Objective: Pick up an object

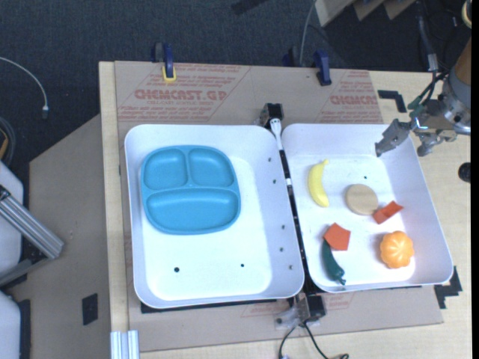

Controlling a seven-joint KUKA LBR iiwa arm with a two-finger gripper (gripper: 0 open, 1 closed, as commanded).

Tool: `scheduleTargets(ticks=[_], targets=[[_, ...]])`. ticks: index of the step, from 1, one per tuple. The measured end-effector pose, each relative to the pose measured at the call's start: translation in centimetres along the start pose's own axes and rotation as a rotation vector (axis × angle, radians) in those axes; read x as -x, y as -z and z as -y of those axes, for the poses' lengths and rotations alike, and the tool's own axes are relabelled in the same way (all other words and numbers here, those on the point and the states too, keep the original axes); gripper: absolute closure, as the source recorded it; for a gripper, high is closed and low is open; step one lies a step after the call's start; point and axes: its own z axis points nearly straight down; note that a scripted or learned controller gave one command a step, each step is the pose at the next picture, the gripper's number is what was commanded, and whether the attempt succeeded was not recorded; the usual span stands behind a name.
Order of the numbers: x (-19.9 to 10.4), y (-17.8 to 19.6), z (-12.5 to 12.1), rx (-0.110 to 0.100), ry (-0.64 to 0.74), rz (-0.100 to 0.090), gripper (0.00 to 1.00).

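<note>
Up at the right bin's (430, 200) far corner, the gripper (408, 140) is hanging with fingers spread, gripping nothing. Below it are lying a banana (319, 183), tan disc (361, 199), red blocks and a small orange pumpkin (396, 249).

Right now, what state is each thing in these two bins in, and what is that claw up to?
claw: fingers spread open, holding nothing, over the right bin's far right corner.
blue divided plate: flat in the left bin, nothing on it.
banana: lying loose.
tan disc: lying flat, touching the red wedge.
red block: touching the green pepper.
orange: sitting apart.
</note>
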Motion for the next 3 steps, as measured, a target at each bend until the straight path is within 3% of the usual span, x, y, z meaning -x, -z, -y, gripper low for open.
scheduleTargets(ticks=[3], targets=[[1.1,-14.7,0.2,-0.006,-0.001,-0.002,0.0]])
